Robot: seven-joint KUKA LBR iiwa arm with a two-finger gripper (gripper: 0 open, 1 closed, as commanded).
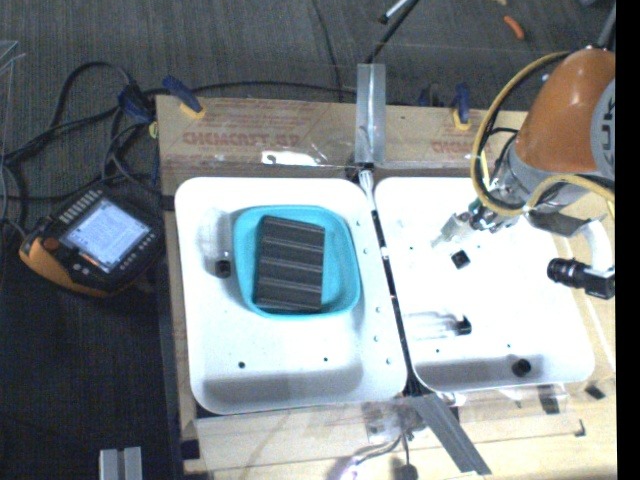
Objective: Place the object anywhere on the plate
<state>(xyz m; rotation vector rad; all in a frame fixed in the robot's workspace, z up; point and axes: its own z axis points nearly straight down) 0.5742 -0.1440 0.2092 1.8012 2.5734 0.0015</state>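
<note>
**Block on plate, arm over right bin**

Block: a dark grey slab with ridges across its top. It lies flat inside the blue plate, which sits in the left bin. I take this slab to be the task's object; if so, the placing looks done.

Handling, as I judge it: stiff, holds its shape, probably light to middling in weight. The ridged top should give some friction, while the side walls look smooth. I would take it across the short width, pressing on the two long sides near the middle so it hangs level. The plate's raised rim crowds the slab's edges, so a straight-down approach seems safest.

Arm: it reaches in from the right, orange band high and wrist angled down and leftward. The gripper is over the right bin, just above a small black piece and well apart from the plate. I cannot tell whether it is open or closed; I see nothing held in it.
</note>
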